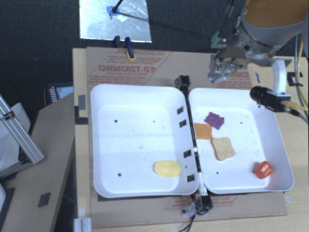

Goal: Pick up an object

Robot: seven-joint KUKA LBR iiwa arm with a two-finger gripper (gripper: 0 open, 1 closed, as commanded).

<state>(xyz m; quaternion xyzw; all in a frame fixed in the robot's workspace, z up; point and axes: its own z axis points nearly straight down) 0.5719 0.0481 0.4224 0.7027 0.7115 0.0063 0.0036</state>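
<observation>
My gripper [219, 74] hangs above the far edge of the right bin [277, 134], its metal fingers pointing down with nothing between them. In the right bin lie a purple piece [215, 120], an orange square slice [203, 131], a tan bread-shaped slice [223, 148] and a small red-orange object [263, 169] near the front right corner. A yellow oval piece [167, 168] rests in the left bin [104, 129] near its front right corner. All the objects sit well in front of the gripper.
The two white bins are joined by a black-clipped divider [189, 129] on a cardboard sheet [145, 64]. A foil square [115, 12] lies beyond the bench at the back. A metal frame [17, 134] stands at the left.
</observation>
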